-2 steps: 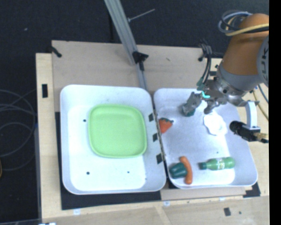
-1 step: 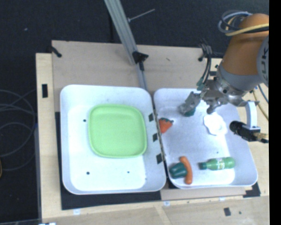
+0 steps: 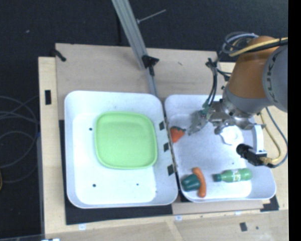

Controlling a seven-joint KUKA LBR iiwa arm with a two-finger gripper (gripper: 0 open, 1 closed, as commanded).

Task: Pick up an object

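Observation:
In the right bin [image 3: 261,187], my gripper [image 3: 194,123] hangs low over the upper left part, open with nothing between its fingers. A small orange-red object [image 3: 176,133] lies just to its left, against the bin's left wall and apart from the gripper. Along the bin's front lie a green bottle [image 3: 233,175] on its side and an orange sausage-shaped piece [image 3: 200,182] touching a dark green piece [image 3: 189,183].
The left bin [image 3: 75,109] bears a light green square plate [image 3: 125,139]. A grey metal pole [image 3: 133,29] slants down from the top to the gap between the bins. The arm's orange wrist [image 3: 248,79] covers the right bin's back right part.

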